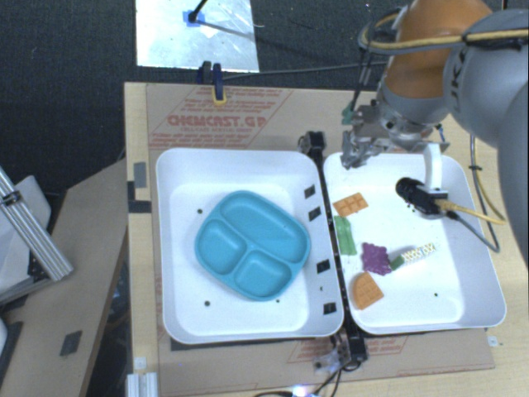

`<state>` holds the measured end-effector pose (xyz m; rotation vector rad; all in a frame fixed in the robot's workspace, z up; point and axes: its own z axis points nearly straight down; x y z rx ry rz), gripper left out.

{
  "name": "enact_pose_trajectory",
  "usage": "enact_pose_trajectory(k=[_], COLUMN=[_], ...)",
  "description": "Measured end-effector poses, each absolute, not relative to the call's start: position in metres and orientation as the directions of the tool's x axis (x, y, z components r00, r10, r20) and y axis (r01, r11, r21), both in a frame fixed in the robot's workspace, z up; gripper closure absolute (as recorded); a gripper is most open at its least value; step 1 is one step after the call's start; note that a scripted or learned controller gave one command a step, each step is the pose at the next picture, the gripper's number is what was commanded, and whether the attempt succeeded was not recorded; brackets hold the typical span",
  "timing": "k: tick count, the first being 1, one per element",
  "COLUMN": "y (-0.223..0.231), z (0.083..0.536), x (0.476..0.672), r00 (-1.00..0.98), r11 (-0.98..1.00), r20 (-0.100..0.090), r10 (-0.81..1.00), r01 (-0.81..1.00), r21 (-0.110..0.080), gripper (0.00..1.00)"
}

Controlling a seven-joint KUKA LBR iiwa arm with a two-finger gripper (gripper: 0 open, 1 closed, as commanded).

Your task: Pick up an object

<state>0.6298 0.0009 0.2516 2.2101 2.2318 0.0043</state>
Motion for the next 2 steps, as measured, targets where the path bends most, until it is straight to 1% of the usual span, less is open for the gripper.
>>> enact_pose_trajectory(k=[1,2], y=[0.052,0.103], z=[0.255,0.253], x=[0.627,0.635], r00=[-0.009,-0.009], r11=[0.009,0.009], r20=[0.001,0.001], r10=[1.000,1.000], r01=[1.000,1.000], r21=[0.002,0.003], gripper=[1.00,1.00])
